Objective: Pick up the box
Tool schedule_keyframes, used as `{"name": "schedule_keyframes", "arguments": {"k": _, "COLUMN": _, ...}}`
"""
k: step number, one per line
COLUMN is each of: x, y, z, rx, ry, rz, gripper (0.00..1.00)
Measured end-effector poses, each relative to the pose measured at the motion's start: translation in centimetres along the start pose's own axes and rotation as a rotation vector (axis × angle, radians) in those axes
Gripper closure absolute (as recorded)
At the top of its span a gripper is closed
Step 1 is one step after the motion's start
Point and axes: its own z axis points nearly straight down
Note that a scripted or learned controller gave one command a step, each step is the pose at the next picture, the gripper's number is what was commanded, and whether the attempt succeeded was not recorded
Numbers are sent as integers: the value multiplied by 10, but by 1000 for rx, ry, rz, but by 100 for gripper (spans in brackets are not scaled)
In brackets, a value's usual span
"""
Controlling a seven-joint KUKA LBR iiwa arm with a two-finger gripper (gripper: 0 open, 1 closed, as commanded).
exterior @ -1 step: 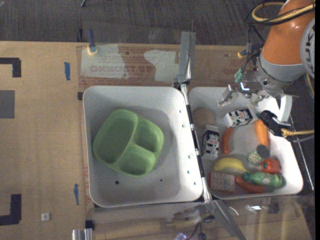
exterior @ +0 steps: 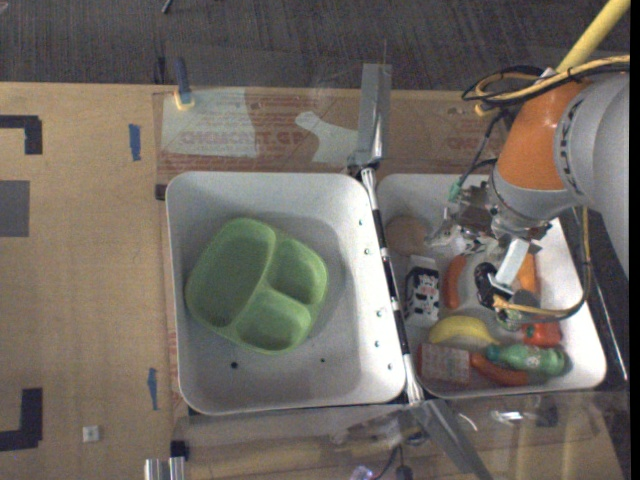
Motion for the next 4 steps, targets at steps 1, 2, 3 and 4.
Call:
{"name": "schedule_keyframes", "arguments": {"k": 1, "x": 16, "y": 53, "z": 16, "rx": 22, "ry": -8, "rz": -95, "gripper": 0}}
{"name": "schedule_keyframes", "arguments": {"k": 2, "x": 2, "y": 51, "z": 11, "rx": 35, "ry": -26, "rz": -83, "gripper": 100}}
{"name": "schedule_keyframes", "arguments": {"k": 3, "x": 81, "y": 36, "z": -74, "rx": -7, "ry": -1, "rz": 80, "gripper": 100}}
{"name": "schedule_keyframes", "arguments": {"k": 4, "x": 152, "y": -20, "z": -72, "rx": 0, "ry": -3, "rz": 368, "gripper": 100}}
